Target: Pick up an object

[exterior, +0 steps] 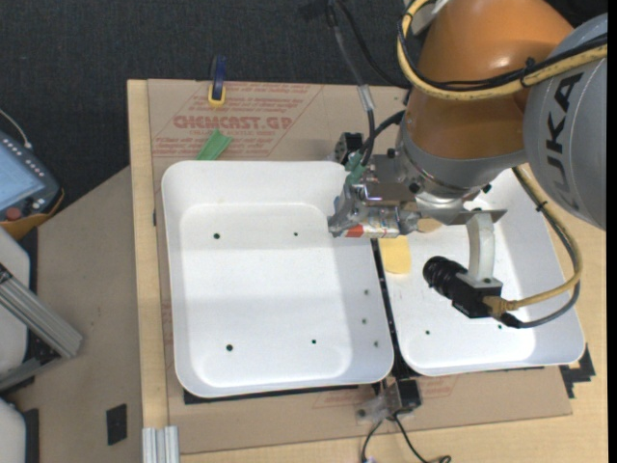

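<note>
A pale yellow block (pixel 394 256) lies in the right bin (pixel 501 350), close to the wall it shares with the left bin (pixel 251 287). My gripper (pixel 364 222) hangs over that shared wall at the bins' far end, just above and to the left of the yellow block. A small red bit shows at the gripper's lower edge; I cannot tell what it is. Beside the wrist, a small tan thing (pixel 430 226) peeks out, mostly hidden by the arm. The big orange and grey arm covers the far part of the right bin.
Both bins rest on a cardboard sheet (pixel 270 114). A green strip (pixel 213 146) lies on the cardboard behind the left bin, and a blue and yellow clamp (pixel 218 83) sits at its far edge. Cables run behind the wrist.
</note>
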You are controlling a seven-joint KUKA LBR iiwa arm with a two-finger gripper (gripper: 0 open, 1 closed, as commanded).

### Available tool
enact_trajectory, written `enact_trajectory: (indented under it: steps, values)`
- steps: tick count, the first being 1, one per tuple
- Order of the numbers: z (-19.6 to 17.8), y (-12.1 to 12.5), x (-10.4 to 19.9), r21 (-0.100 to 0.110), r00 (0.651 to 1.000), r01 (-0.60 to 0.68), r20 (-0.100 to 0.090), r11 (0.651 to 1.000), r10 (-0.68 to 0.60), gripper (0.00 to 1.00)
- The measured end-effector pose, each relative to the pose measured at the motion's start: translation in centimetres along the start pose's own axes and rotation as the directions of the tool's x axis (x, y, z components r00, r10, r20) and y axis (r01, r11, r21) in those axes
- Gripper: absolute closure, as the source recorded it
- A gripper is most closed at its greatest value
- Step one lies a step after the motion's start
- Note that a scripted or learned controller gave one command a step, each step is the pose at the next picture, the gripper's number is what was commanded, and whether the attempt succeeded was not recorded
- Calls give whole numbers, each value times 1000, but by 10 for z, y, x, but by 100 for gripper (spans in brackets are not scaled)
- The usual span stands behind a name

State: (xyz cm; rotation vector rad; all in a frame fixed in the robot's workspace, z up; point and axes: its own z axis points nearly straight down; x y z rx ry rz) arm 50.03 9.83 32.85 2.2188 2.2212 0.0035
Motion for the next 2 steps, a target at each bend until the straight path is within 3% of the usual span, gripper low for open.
enact_trajectory:
  steps: [1, 2]
  values:
    - [17, -22, 0, 8, 1000, -2, 0, 1000, 2, 100]
    - [6, -21, -9, 1, 1000, -2, 0, 1000, 2, 100]
